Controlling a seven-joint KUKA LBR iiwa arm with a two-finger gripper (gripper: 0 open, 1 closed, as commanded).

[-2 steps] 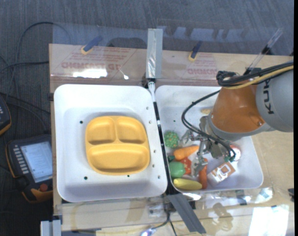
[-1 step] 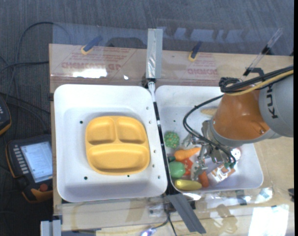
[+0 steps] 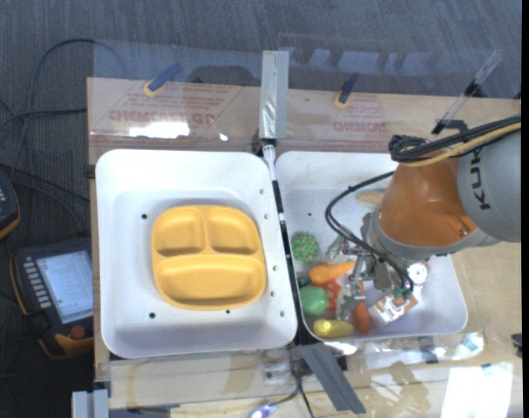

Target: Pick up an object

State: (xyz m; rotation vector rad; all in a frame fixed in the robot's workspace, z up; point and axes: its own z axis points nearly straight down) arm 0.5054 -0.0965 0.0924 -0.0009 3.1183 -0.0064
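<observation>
Yellow toy [image 3: 332,327] at right bin's [image 3: 451,307] front edge; gripper [image 3: 362,284] low over toy food, fingers' state unclear.

1 fixed camera, high above the bench, looking down at a slant.

The view takes in both white bins whole: the left bin [image 3: 107,259] sits near the frame's middle and the right bin [image 3: 447,307] toward its right side. The far edge of the bench [image 3: 186,103] lies toward the top, with dark carpet [image 3: 247,11] beyond it, and the near edge runs along the bottom, so the camera faces across the bench from its near side. It stands far enough back that floor shows past the bench on the left too. The arm [image 3: 438,203] enters from the right edge. With 1 view, no overlap between views arises.
</observation>
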